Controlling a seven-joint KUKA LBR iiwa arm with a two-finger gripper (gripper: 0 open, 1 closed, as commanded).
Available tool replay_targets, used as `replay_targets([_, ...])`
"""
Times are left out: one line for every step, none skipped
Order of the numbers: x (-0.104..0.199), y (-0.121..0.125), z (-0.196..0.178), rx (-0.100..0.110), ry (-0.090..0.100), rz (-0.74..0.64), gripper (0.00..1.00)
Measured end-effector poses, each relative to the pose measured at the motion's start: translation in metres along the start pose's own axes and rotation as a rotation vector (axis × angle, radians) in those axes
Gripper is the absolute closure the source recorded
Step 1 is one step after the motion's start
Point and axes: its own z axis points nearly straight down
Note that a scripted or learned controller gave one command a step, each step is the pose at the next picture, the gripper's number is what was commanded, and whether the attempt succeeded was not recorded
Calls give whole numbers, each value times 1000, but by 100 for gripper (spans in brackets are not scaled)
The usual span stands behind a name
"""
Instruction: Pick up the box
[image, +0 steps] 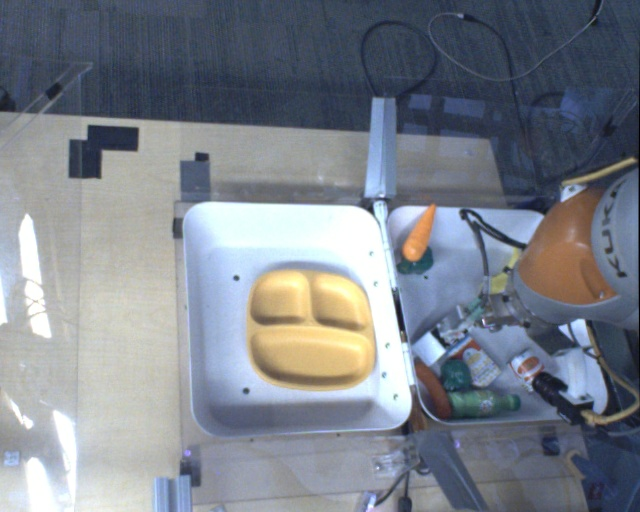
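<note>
Camera view: arm lowered into the cluttered right bin

Camera view is taken from above a pale wooden surface (120, 330) on which two white bins are set side by side. A yellow divided tray (311, 328) is seen in the middle of the left bin (205, 300). In the right bin (450, 225), a toy carrot (420, 236) is placed near the far left corner, and a green bottle (482, 403) is laid along the near wall. The end effector (488, 312) is lowered among small packets at the bin's centre; whether it is wide or narrow cannot be told. The box cannot be picked out with certainty among the clutter below the orange band (562, 255).
</note>
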Motion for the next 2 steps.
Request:
replay_targets([-9,5,1,11,17,-42,0])
replay_targets([1,52,3,31,20,-55,0])
